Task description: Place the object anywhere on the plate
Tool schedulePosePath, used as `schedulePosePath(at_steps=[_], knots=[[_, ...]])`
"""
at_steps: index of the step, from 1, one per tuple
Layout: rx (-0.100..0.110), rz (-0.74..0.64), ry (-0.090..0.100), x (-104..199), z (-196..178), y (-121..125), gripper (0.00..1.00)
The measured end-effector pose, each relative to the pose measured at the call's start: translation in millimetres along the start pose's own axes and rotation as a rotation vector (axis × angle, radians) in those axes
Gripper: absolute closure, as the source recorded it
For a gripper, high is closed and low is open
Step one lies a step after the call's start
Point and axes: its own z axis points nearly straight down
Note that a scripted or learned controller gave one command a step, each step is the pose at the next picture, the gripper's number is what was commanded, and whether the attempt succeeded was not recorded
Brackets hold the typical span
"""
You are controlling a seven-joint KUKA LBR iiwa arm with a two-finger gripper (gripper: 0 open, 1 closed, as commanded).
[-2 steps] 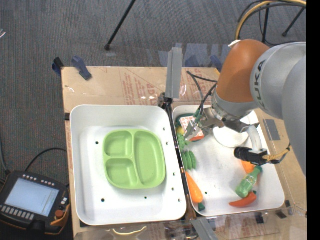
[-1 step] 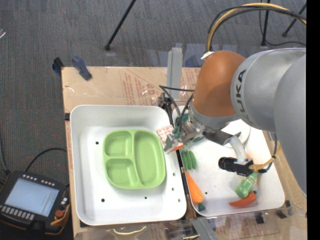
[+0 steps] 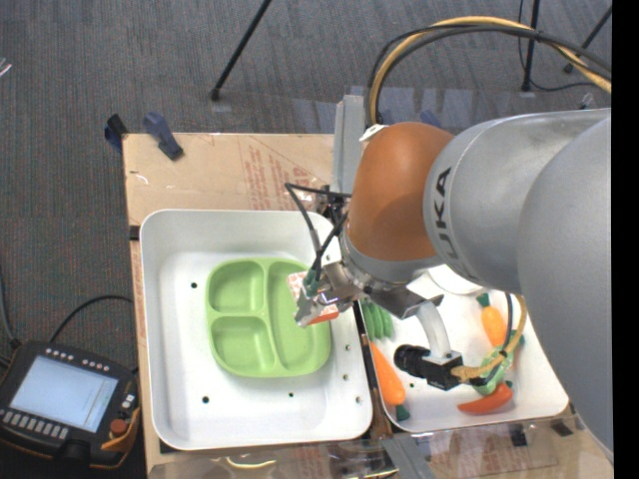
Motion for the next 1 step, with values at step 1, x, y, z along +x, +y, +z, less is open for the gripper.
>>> schedulePosePath(at_steps=[1], knots=[[0.001,0.0,0.0,-0.2,0.3,-0.1,0.0]])
